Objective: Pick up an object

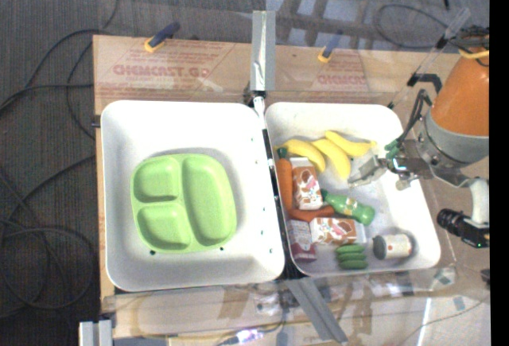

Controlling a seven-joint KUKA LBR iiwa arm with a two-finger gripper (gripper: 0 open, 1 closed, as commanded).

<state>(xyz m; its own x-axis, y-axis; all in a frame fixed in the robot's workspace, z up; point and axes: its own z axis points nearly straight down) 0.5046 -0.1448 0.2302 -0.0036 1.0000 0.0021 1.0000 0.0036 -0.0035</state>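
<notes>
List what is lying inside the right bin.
The right bin holds bananas, a carrot, two snack packets, a green bottle, a small can and a green pod-like piece. Whatever lies beneath the packets is covered.

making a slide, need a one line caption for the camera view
KUKA arm's pincer hovers by the bananas in the right bin of toy groceries; a green divided plate sits in the left bin.

A grey arm [455,144] with an orange band [466,98] carries a metallic end effector [367,169].
</notes>
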